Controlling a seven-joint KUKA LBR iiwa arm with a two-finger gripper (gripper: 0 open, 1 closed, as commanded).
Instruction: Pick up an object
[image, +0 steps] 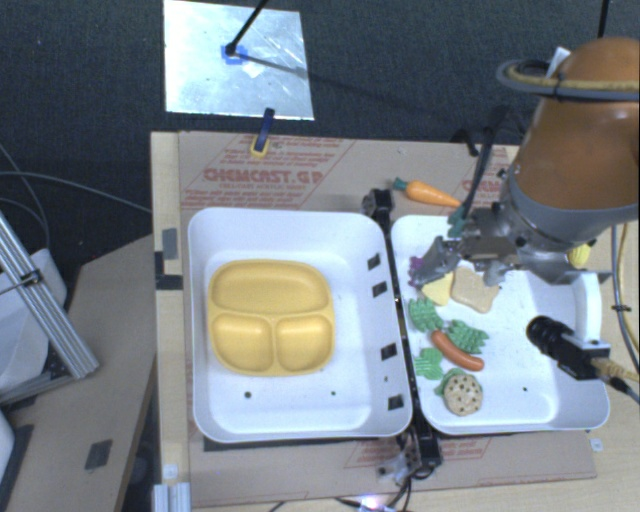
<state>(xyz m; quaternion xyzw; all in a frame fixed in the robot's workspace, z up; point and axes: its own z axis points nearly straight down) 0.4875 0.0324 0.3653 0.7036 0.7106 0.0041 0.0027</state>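
- Camera view, layout: two shallow white bins sit side by side on the bench. The left bin (290, 225) holds a yellow divided tray (270, 315). The right bin (575, 410) holds the loose toy foods.
- Camera view, candidate objects: a pale bread slice (471, 291) and a yellow wedge (437, 291) lie at the upper left of the right bin; below them are green leafy pieces (440, 330), a red sausage (457, 351) and a speckled cookie (462, 392). A toy carrot (428, 193) lies outside the bins, on the cardboard behind the right one.
- Camera view, arm: the arm (580, 120) reaches in from the right, its gripper (440, 262) low over the upper left part of the right bin, just above the yellow wedge and beside the bread slice.
- Camera view, fingers: whether they stand apart or together cannot be told; the wrist body hides most of them, and no object is seen between them.
- Step in hand (judgement): the approach to a grasp, with the wedge or the bread slice the likely target; nothing is lifted yet.
- Next move (judgement): it calls for a short descent centred on one piece alone, a firm closing, then a straight lift clear of the neighbouring foods and the bin wall.
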